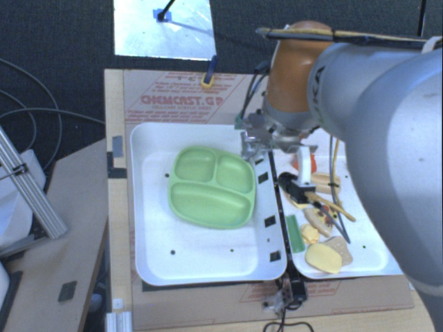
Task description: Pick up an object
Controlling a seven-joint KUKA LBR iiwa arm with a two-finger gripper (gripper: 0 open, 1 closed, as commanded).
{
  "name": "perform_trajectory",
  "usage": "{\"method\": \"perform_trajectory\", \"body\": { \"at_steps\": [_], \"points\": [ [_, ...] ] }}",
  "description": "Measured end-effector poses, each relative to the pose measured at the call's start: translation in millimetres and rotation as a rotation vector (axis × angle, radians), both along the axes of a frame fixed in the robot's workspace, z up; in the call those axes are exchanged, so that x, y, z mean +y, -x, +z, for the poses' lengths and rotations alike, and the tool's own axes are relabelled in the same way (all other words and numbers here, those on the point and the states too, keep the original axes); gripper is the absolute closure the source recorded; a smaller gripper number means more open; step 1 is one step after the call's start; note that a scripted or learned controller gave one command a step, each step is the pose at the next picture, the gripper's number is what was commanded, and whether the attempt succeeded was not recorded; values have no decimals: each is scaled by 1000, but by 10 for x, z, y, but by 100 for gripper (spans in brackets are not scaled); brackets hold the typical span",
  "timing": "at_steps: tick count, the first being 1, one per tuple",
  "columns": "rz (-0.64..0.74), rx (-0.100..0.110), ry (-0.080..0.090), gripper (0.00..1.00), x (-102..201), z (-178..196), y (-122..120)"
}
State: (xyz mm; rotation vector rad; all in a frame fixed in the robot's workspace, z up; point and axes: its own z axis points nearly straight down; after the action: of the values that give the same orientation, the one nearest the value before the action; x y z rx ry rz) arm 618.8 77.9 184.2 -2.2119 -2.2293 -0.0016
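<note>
A pale green divided plate (212,187) lies in the white left bin (156,254), whose floor carries a few small dark dots. The white right bin (370,251) at the lower right of the frame holds a yellow piece (324,257), a green strip (295,234), tan sticks (331,182), a beige chunk (338,247) and an orange-red and white item (304,162). The arm (374,109) is grey with an orange band (292,71). Brown cardboard (181,97) with red print sits at the upper middle, below a shiny silver sheet (163,19).
</note>
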Motion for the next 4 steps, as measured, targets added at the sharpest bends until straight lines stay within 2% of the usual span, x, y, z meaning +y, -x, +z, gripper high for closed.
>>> {"method": "perform_trajectory", "body": {
  "at_steps": [1, 2, 3, 4],
  "points": [
    [2, -6, -2, 100, 677, -310, -514],
    [-8, 8, 2, 100, 643, -643, 240],
    [-13, -10, 4, 100, -48, 50, -107],
    [-1, 0, 0, 100, 418, -329, -146]
  ]
}}
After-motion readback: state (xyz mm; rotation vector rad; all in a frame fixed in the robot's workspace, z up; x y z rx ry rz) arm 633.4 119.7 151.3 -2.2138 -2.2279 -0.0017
